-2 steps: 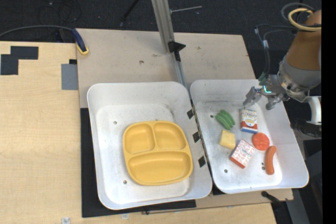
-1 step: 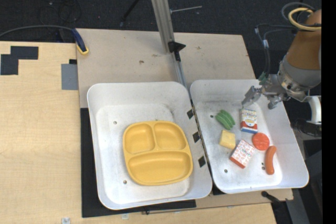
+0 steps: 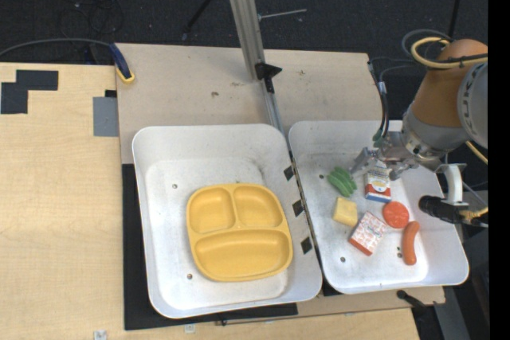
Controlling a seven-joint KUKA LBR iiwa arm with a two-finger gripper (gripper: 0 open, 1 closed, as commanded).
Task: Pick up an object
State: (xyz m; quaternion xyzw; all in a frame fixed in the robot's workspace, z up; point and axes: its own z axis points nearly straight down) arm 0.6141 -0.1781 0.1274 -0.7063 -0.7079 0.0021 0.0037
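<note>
The little carton (image 3: 378, 188) and the red and white box (image 3: 366, 233) have print on them, but it is too small to read. The arm (image 3: 443, 103) comes in from the right and bends down into the right bin (image 3: 319, 141). Its tool (image 3: 385, 163) sits just above the little carton. I cannot tell how the tool stands. Near it lie a green veggie (image 3: 343, 181), a yellow block (image 3: 345, 212), a red tomato (image 3: 396, 214) and a sausage (image 3: 409, 242). A yellow plate (image 3: 237, 232) lies in the left bin (image 3: 159, 171).
</note>
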